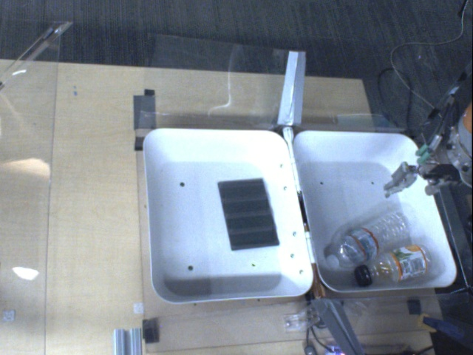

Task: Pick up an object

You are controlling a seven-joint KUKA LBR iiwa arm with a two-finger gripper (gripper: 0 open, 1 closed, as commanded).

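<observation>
Gripper [414,177] sits over the right bin [332,154], near its right wall, fingers spread apart with nothing between them. Below it, at the bin's near side, lie a clear plastic bottle [368,238] and, just beside it, a bottle with a black cap and orange label [392,265]. The left bin [170,198] holds a dark ribbed rectangular block [247,213]. Both bins rest on the wooden bench [81,220].

Hand [415,180] hangs low at right, fingers spread apart.
</observation>
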